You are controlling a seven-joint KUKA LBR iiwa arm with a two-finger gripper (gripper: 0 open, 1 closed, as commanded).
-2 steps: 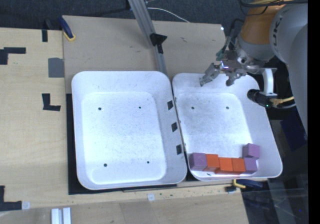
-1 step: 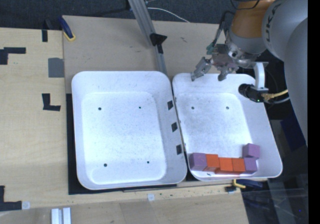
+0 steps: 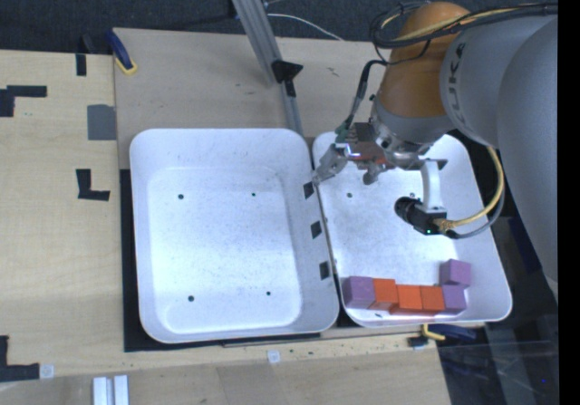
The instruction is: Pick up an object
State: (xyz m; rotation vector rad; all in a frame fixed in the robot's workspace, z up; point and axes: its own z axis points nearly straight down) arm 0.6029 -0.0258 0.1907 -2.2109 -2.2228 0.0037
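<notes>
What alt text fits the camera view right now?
The arm's gripper hangs over the upper left part of the right bin, apart from the purple and orange blocks clustered along that bin's near edge. The left bin sits beside it on the bench.

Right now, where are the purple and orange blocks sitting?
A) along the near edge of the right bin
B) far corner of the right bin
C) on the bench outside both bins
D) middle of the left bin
A: the purple and orange blocks are bunched along the near edge of the right bin.
</notes>
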